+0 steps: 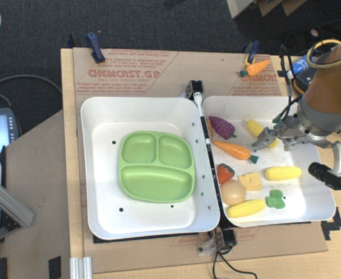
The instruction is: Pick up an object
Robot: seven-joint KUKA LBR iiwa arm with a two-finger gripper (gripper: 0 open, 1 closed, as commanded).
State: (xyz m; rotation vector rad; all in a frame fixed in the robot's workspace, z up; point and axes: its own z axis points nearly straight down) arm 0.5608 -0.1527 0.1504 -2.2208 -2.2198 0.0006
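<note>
On a cardboard-covered bench [158, 68] sit two shallow white bins side by side. Biggest of them, the left bin [94, 156] holds a green divided plate [156, 166] lying flat near its middle, with three compartments showing. Beside it, touching along the shared edge, the right bin [315, 205] carries a scatter of toy food. From the right the grey arm [327, 92] reaches over this bin's far right part, its orange band broad above the wrist. Below the wrist the gripper [267, 138] hangs low over the bin; its grey fingers point left and sit just beside a small yellow piece [255, 127], but whether they are spread or closed, or have hold of anything, cannot be told from this angle. Among the food, a carrot [233, 150] lies slanted near the bin's left side, with a purple bunch of grapes [222, 127] just above it. One corn cob [283, 172] lies to the right of centre, and a second corn cob [246, 208] rests near the front edge. Between them are a pale yellow cheese cube [251, 182], a tan round potato [233, 193], a red strawberry [225, 172] by the left wall, and a green broccoli piece [275, 200] next to the lower cob. Outside the bins, a second small carrot [254, 68] lies on the cardboard at the far edge, near a blue clamp [94, 46].
</note>
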